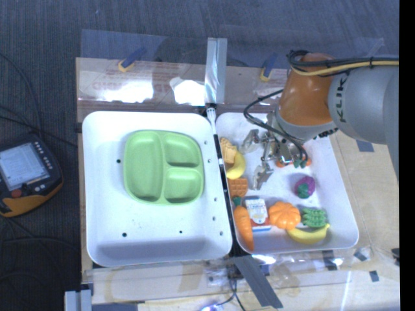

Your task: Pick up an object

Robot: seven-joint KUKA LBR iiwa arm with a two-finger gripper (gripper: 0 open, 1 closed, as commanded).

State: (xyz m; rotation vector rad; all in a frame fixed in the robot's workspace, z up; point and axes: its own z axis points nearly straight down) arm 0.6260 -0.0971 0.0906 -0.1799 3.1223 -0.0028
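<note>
1. Over the right bin [343,199], the grey arm [363,102] with its orange band reaches in from the right, and the gripper [261,157] hangs above the bin's upper middle.
2. Claw looks spread apart, nothing between the fingers.
3. Toy food all sits in that right bin: a yellow banana [235,164] and a waffle-like piece [238,187] along the left wall, a carrot [242,225] lower down, then a small carton [257,210], a pumpkin [284,214], another banana [308,234] with something green [314,217] on it.
4. A purple fruit [304,186] sits right of the gripper, apart from it.
5. Left bin [104,232] holds a green divided plate [163,167].
</note>
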